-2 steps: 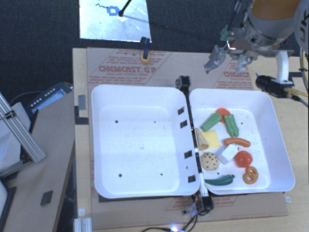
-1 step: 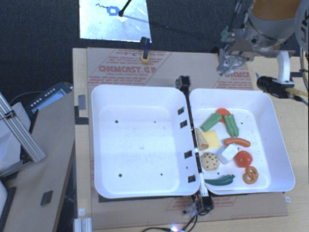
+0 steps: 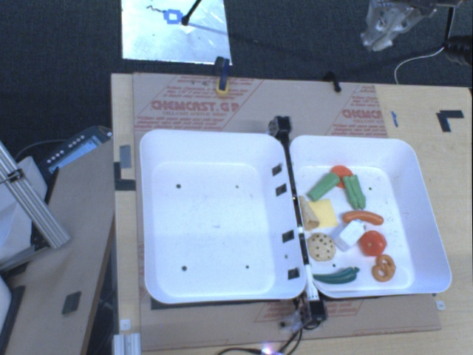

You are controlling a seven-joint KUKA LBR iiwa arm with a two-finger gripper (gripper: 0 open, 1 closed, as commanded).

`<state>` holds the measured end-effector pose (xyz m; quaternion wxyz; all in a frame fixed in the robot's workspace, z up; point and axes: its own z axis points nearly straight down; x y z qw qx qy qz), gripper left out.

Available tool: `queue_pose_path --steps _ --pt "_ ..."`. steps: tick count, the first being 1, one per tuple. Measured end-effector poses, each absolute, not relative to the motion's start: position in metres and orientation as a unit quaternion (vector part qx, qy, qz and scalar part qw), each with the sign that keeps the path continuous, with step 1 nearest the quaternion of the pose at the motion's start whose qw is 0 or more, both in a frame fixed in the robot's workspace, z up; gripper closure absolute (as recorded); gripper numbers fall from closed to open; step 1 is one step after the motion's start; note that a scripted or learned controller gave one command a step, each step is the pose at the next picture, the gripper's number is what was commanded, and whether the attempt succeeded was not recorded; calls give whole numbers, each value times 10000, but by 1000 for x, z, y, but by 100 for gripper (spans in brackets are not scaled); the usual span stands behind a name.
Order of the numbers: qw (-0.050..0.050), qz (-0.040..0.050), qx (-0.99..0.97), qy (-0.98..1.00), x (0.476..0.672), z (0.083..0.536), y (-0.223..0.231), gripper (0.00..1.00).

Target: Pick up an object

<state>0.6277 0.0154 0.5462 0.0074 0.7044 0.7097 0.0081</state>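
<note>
Your claw (image 3: 384, 22) sits at the top right of the camera view, well off the worktop (image 3: 414, 102) and far from both bins. It is blurred there; you cannot tell how it is set, and nothing shows in its hold.

Every candidate lies in the right bin (image 3: 425, 198), bunched toward its lower middle. Left bin (image 3: 214, 220) holds nothing to grasp.

- Tomato (image 3: 372, 242) and white block (image 3: 349, 235): touching or nearly so. Likely awkward to separate.
- Pretzel (image 3: 383, 268): just beside the tomato, toward the near wall.
- Sausage (image 3: 362, 217): lies flat, just above the white block.
- Cookie (image 3: 321, 247) and cheese wedge (image 3: 321, 213): close to the divider (image 3: 294, 213). A descent there risks clipping it.
- Dark green pepper (image 3: 336, 275): alone along the near edge, looks the freest pick.
- Two green pieces (image 3: 340, 187): angled together over something orange-red at the top of the cluster.

Task reads as not yet started; approach comes first.
</note>
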Motion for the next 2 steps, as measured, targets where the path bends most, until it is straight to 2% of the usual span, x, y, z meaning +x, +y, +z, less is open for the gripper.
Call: queue_pose_path --steps 1,2 --pt "20 10 7052 7090 670 535 10 100" --pt "-61 -52 7033 7108 638 371 79 100"
